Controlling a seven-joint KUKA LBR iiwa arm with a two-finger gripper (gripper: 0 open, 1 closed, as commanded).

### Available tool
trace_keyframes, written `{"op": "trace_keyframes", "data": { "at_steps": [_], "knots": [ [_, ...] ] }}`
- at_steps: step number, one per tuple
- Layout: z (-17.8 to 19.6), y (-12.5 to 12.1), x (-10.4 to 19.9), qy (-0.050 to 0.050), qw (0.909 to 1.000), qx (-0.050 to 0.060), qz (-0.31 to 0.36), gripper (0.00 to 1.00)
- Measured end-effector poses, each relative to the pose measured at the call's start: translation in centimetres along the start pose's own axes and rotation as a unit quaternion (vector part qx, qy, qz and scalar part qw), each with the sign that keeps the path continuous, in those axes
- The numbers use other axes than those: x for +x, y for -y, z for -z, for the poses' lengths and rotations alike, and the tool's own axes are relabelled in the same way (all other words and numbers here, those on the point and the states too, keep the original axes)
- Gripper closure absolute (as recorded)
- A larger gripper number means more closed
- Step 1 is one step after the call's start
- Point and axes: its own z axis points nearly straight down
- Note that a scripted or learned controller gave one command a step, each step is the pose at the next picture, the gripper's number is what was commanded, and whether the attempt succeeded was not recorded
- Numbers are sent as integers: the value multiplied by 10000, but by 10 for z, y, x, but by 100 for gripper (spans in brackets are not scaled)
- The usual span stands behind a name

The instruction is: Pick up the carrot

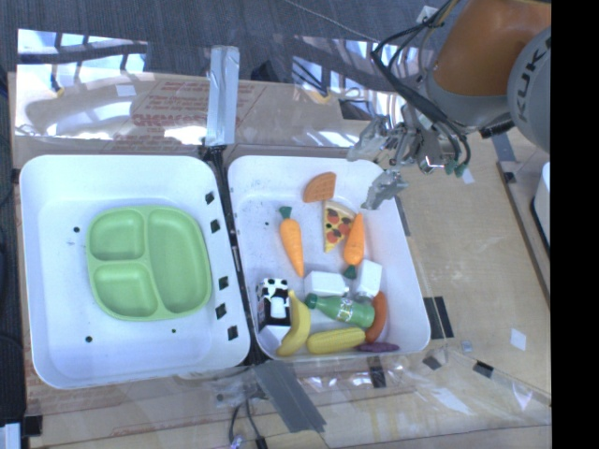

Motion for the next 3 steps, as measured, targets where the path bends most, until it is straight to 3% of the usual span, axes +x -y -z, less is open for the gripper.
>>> {"op": "trace_keyframes", "data": {
  "at_steps": [1,2,3],
  "knots": [
    [-106,-15,42,-31,10000,-17,-34,0],
    [-157,10,61,23,9969,-5,-792,0],
    [-148,8,60,17,9972,-3,-745,100]
  ]
}}
